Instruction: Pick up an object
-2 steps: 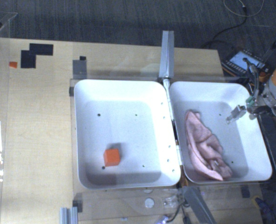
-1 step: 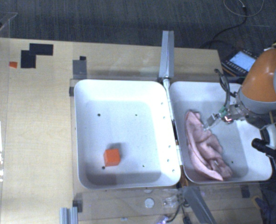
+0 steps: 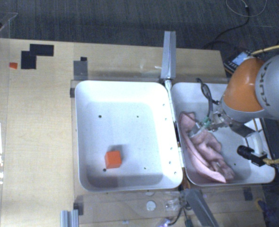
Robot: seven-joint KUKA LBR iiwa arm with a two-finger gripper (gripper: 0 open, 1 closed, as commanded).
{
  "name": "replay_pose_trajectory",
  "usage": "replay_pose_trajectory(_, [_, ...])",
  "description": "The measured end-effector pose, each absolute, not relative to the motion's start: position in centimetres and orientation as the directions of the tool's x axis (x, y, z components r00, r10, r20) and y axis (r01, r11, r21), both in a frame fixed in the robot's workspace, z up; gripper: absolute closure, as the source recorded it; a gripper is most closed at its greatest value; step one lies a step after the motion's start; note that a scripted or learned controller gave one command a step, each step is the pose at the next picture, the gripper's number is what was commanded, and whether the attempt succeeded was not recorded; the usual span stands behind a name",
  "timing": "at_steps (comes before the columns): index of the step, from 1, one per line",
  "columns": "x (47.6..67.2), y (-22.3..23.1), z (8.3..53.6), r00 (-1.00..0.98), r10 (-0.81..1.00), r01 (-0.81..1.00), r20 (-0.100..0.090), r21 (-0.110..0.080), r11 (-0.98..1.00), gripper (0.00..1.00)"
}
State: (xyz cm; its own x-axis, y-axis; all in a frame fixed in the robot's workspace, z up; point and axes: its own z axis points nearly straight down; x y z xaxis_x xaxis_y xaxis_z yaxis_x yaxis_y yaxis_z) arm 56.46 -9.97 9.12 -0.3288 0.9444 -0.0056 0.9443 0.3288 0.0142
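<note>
A floppy pink cloth-like thing (image 3: 204, 149) lies crumpled in the right bin (image 3: 233, 91), along that bin's left side. My gripper (image 3: 208, 125) hangs from the grey arm with its orange band and sits low over the upper part of the pink thing, touching or nearly touching it. A small orange cube (image 3: 113, 159) rests in the left bin (image 3: 97, 98), near its front left corner, far from the gripper.
A grey metal post (image 3: 169, 56) stands behind the wall shared by the two bins. Black flat shapes (image 3: 35, 55) and a small orange square (image 3: 13, 65) lie on the wooden bench at the back left. Cables trail on the dark floor behind.
</note>
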Motion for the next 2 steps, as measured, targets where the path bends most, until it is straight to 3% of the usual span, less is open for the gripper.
replay_pose_trajectory(1, [56.9, -9.9, 10.5, -0.331, 0.944, 0.943, -0.009, 0.025, 0.331, 1.0])
replay_pose_trajectory(2, [63.8, -6.9, 18.7, -0.394, 0.919, 0.919, -0.005, 0.01, 0.394, 1.0])
